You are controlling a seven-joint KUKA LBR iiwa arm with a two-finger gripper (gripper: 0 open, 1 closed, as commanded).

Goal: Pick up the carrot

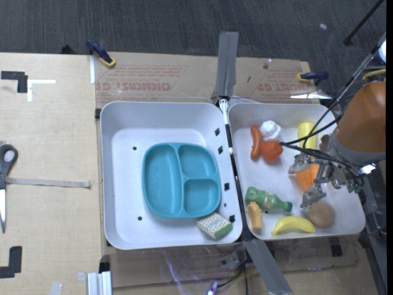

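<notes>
While I hang over the right bin point(353, 229), my gripper point(309, 183) sits low near its right edge with the fingers spread apart, and the carrot point(304, 177) lies between them; whether either finger touches it I cannot tell. The left bin point(116, 165) carries one teal divided plate point(182, 180) with three compartments, all bare, and one patterned sponge point(215, 226) just off the plate's near right corner, by the bin's front edge. The right bin holds nine things. Near the back left are one sausage point(255, 142), one tomato point(272, 150) touching it, and one small white item point(269, 128) that I cannot name. Toward the back edge is one yellow piece point(306, 134), crossed by my cables and hard to identify. Along the front edge are one green bottle point(267, 200) lying on its side, one small tan piece point(254, 216) by the front left corner, one banana point(293, 225) and one brown kiwi-like fruit point(320, 214). My own metalwork covers part of the carrot, and my orange band point(365, 118) is cut off at the right.
</notes>
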